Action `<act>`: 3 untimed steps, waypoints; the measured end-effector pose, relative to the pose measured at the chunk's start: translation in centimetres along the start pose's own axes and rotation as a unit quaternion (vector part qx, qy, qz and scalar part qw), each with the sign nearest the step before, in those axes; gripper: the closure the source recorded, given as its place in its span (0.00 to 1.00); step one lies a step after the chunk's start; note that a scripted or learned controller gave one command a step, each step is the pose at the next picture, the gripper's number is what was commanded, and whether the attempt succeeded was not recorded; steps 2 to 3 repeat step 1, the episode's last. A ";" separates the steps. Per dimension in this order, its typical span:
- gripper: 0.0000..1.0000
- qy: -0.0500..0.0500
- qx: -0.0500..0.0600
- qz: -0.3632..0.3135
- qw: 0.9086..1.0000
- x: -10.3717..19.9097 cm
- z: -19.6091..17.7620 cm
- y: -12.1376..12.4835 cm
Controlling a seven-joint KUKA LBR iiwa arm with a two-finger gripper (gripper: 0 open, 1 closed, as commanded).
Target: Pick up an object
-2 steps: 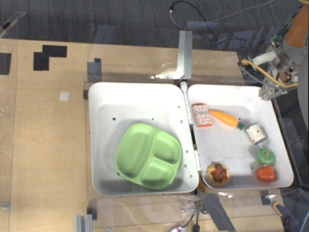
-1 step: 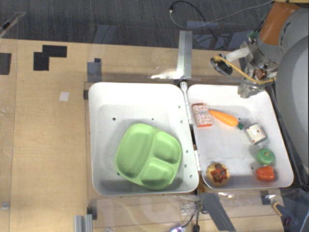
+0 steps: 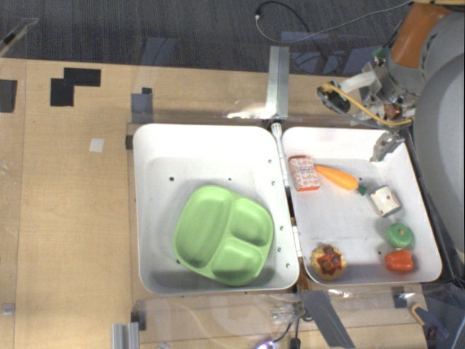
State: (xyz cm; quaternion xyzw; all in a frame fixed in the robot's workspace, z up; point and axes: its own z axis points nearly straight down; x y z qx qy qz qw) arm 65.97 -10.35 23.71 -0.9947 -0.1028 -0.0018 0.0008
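Left bin (image 3: 149, 195), shallow white plastic: one lime-green three-compartment plastic plate (image 3: 224, 233), lying near-centre.

Right bin (image 3: 341, 137), shallow white plastic: red-and-white printed carton (image 3: 304, 174) at the far left by the divider; orange toy carrot (image 3: 337, 177) just beside it; round brown muffin-like item (image 3: 328, 261) near-left; small white cylinder (image 3: 385, 201), green round toy (image 3: 398, 235) and red toy (image 3: 398, 262) down the right side.

Two-finger gripper (image 3: 385, 145): above the far-right corner, holding nothing; whether apart or together cannot be told.

Advice: choose the well-separated white cylinder nearest the tool, descend centred, clear of the wall.
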 end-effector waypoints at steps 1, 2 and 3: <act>0.00 -0.002 0.000 -0.023 1.000 0.1 13.0 -2.1; 0.00 -0.002 0.000 -0.023 1.000 0.1 13.0 -2.1; 0.00 -0.002 0.000 -0.023 1.000 0.1 13.0 -2.1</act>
